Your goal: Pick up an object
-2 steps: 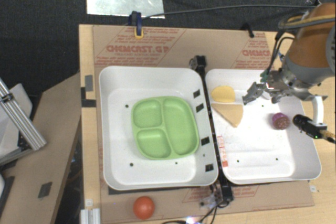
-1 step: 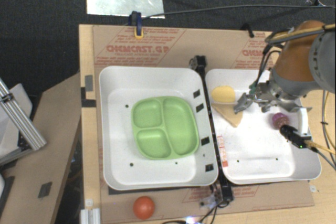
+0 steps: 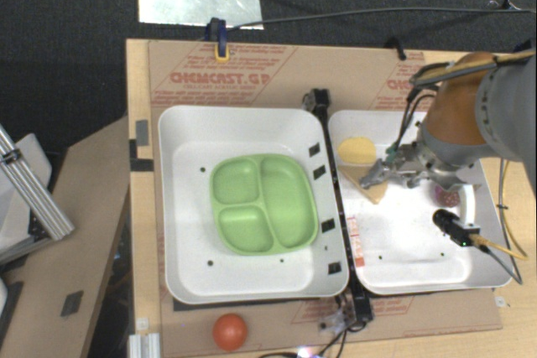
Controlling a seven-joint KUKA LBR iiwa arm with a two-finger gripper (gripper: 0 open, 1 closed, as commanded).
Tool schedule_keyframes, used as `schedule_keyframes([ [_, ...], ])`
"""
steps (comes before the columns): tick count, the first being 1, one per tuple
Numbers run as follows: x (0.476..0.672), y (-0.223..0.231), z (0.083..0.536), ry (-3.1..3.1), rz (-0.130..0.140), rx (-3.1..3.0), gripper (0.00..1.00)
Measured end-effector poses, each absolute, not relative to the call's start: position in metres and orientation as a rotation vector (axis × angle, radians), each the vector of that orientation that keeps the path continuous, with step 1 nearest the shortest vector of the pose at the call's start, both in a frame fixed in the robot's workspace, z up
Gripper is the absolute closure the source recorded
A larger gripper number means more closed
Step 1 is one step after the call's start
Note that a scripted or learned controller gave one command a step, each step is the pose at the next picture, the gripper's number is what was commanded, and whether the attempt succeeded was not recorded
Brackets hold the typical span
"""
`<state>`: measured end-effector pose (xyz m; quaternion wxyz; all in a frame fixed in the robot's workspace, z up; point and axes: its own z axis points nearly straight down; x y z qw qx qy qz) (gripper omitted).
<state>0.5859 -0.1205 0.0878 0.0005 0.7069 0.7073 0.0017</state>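
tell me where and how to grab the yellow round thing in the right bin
Grip the yellow round object across its widest part, coming straight down from above. It looks domed and lies near the right bin's top-left corner, close to the left wall, so a side approach looks cramped. Its lower right edge sits close to a tan piece and the gripper, so set the fingers on the freer sides.

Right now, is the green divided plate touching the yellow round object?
Apart. The camera view shows the green divided plate in the left bin, the yellow round object in the right bin, bin walls between.
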Motion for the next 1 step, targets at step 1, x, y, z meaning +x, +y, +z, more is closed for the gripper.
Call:
schedule_keyframes([
  [1, 0.5894, -0.1199, 0.1035, 2.217, 0.018, 2.214, 1.00],
])
